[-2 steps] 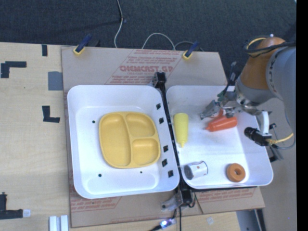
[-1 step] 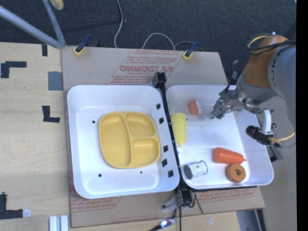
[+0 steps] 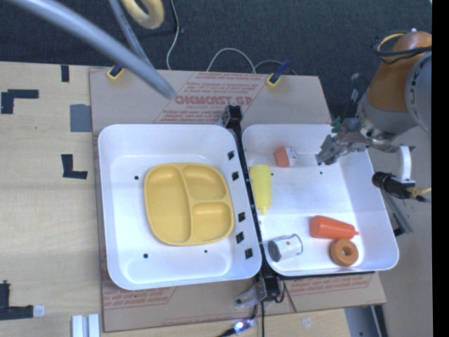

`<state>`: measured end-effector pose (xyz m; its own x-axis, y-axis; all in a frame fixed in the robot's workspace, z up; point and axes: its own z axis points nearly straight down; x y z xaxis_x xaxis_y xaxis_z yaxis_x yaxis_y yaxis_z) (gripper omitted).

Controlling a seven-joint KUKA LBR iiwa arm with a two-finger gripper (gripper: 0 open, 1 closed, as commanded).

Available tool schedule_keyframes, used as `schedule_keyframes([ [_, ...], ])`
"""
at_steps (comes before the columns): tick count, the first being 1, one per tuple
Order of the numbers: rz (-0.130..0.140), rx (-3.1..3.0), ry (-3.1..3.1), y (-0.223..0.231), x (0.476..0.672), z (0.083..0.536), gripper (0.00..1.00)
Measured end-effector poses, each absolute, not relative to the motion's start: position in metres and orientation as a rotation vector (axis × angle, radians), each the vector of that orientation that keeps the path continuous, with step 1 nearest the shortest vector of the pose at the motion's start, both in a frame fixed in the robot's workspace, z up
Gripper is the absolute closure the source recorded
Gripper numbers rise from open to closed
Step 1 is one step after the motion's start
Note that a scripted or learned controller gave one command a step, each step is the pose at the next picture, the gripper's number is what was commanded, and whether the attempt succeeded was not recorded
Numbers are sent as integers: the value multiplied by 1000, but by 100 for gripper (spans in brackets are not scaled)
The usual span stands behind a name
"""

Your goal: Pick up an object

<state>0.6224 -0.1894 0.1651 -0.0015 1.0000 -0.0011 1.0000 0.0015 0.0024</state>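
The right bin (image 3: 365, 188) holds a small orange block (image 3: 282, 156) at its back, a yellow banana-like piece (image 3: 262, 187) against the left wall, an orange carrot (image 3: 332, 227), a brown doughnut (image 3: 344, 252) and a silver can (image 3: 285, 247) at the front. My gripper (image 3: 327, 154) hangs over the bin's back right part, right of the orange block and apart from it. Nothing shows between its fingers, and their state is unclear from here.
The left bin (image 3: 116, 188) holds a yellow divided plate (image 3: 188, 203). A black divider (image 3: 242, 188) runs between the bins. A grey pole (image 3: 84, 27) crosses the top left. Cables lie behind the bins.
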Motion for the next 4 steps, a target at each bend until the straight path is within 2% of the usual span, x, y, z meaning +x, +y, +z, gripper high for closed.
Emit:
schedule_keyframes([
  [2,2,2217,2222,-182,637,268,100],
  [3,-1,2217,2229,-123,623,264,100],
  [4,-3,2218,2229,-69,596,251,100],
])
